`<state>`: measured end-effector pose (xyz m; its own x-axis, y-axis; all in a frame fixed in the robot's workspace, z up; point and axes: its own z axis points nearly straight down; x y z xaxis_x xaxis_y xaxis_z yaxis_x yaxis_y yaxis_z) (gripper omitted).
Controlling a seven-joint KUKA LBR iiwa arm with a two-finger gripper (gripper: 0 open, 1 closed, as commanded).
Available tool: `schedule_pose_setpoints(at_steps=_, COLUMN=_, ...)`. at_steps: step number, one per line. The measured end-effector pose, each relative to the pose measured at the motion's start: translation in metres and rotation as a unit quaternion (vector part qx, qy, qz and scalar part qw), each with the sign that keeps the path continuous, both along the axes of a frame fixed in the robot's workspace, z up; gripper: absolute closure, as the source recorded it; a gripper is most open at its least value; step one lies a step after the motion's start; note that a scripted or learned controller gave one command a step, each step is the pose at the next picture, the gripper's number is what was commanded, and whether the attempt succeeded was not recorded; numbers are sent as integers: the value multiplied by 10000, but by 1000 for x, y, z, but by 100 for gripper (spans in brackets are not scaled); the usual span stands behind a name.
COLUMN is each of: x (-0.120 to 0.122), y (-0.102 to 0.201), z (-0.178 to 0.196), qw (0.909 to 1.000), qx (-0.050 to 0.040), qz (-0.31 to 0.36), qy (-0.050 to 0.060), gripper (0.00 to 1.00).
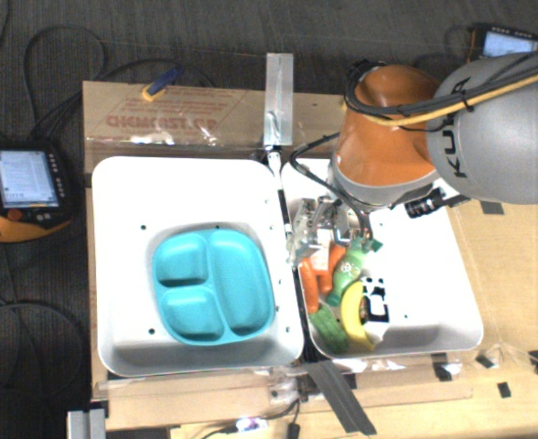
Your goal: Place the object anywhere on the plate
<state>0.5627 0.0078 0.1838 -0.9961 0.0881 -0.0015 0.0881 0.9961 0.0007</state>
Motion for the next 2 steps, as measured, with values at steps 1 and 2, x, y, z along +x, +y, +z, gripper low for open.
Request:
schedule_pose_setpoints(at_steps=1, x=-7, y=47, z=0, qw=9919, qx=6, qz=1267, qy=5, gripper=100)
schedule_pose_setpoints(at_steps=2, x=-56, y=68, z=0, qw=9909, qx=16, qz=1343, qy=10, gripper=100)
